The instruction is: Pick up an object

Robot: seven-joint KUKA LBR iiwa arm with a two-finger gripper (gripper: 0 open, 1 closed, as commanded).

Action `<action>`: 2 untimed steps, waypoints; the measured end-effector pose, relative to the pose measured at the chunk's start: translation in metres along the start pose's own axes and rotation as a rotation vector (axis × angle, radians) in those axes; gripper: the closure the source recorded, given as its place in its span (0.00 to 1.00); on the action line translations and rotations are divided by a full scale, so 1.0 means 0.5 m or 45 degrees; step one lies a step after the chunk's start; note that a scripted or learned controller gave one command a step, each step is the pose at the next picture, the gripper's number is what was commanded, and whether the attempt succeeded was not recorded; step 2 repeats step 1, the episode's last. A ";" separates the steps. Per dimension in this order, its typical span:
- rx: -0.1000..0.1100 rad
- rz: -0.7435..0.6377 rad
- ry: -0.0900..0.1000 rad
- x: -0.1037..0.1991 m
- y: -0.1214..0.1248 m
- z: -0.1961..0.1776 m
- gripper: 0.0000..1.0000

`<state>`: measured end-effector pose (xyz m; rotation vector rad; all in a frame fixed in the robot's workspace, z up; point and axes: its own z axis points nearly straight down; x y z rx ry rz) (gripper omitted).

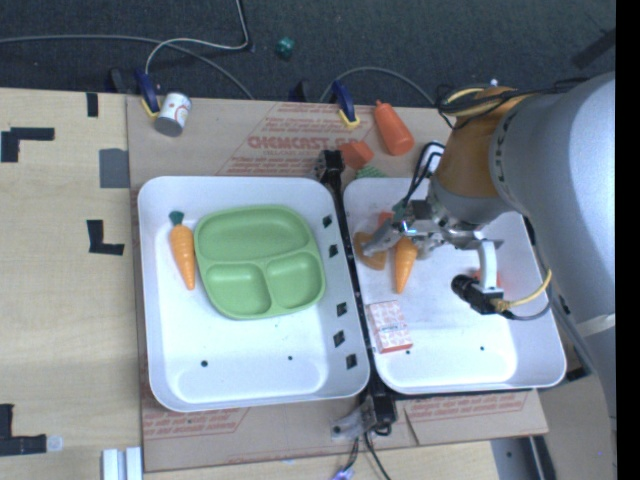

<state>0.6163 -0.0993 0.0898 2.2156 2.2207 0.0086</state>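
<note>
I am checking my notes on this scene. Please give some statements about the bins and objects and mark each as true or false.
1. The green plate lies in the left bin. True.
2. A carrot lies left of the plate in that bin. True.
3. The gripper is over the left bin. False: it is over the right bin, beside another carrot.
4. The small card lies on the plate. False: it lies in the right bin, near its left wall.
5. The plate has three compartments. True.
</note>
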 end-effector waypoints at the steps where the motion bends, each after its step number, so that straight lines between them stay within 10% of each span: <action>1: -0.005 -0.004 0.008 0.008 0.004 -0.024 1.00; 2: -0.005 -0.004 0.008 0.008 0.004 -0.024 1.00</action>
